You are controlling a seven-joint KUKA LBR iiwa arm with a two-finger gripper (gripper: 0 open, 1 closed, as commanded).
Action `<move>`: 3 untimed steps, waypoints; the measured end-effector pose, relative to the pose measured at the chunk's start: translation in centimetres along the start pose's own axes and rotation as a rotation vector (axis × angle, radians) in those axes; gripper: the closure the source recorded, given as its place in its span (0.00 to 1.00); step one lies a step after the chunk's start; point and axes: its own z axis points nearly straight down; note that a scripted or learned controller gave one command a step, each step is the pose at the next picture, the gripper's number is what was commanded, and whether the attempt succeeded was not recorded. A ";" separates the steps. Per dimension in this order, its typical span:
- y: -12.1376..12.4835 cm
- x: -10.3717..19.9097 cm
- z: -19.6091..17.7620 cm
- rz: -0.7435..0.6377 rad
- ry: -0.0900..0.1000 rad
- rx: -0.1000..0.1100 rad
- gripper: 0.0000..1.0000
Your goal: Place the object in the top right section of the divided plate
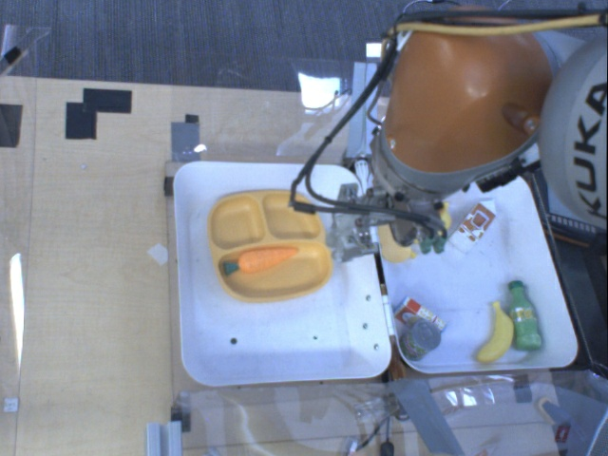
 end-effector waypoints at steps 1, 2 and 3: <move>6.2 -2.0 9.7 0.068 0.012 0.001 1.00; 4.5 0.1 3.1 -0.066 0.004 0.000 1.00; 2.7 0.5 7.5 -0.140 0.009 0.000 1.00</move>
